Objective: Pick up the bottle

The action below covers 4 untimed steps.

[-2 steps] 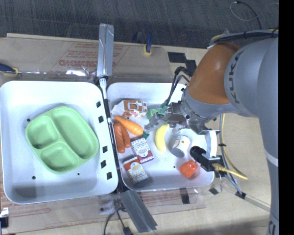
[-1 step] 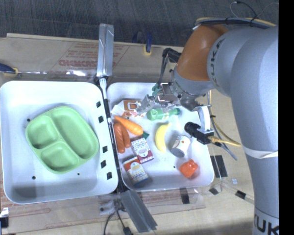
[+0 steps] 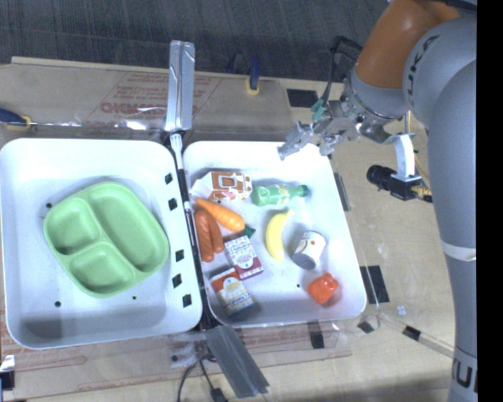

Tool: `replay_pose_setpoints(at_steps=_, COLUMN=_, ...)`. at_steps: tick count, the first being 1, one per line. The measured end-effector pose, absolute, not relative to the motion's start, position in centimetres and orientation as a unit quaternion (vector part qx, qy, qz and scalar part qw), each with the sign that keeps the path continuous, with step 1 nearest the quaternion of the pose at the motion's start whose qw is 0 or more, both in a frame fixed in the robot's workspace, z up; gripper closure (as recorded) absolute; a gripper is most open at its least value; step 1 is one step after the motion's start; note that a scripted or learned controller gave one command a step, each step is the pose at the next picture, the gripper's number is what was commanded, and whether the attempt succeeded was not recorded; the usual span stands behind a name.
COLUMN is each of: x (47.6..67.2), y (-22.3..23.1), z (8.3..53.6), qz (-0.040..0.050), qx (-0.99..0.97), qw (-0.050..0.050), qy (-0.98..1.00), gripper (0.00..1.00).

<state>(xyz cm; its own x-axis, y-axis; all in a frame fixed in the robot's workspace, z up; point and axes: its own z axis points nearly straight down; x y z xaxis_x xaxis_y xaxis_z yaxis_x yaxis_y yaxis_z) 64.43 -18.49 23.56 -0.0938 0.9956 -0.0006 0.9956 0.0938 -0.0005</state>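
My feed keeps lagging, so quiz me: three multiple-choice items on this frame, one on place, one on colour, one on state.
1. The bottle lies in:
A. the left bin
B. the right bin
C. on the cardboard

2. The divided plate is:
A. green
B. red
C. blue

3. The bottle is:
A. standing upright
B. held in the pincer
C. lying on its side

Answers:
1 B, it sits near the far wall of the right bin, above the banana.
2 A, pale green against the white left bin.
3 C, its cap points sideways, while the pincer hovers apart over the bin's far rim.
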Motion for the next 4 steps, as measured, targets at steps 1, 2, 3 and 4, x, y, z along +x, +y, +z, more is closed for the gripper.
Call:
replay_pose_setpoints(at_steps=1, x=64.5, y=-18.3, z=24.6, qz=-0.0012, qx=0.670, qw=0.000, qy=0.742, gripper=1.00)
replay_pose_setpoints(at_steps=2, x=53.9, y=-21.1, z=40.9, qz=-0.0004, qx=0.693, qw=0.000, qy=0.721, gripper=1.00)
replay_pose_setpoints(at_steps=3, x=47.7, y=-21.1, z=44.3, qz=-0.0003, qx=0.817, qw=0.001, qy=0.577, gripper=1.00)
replay_pose_setpoints(at_steps=4, x=47.7, y=-19.8, z=44.3, qz=-0.0002, qx=0.893, qw=0.000, qy=0.449, gripper=1.00)
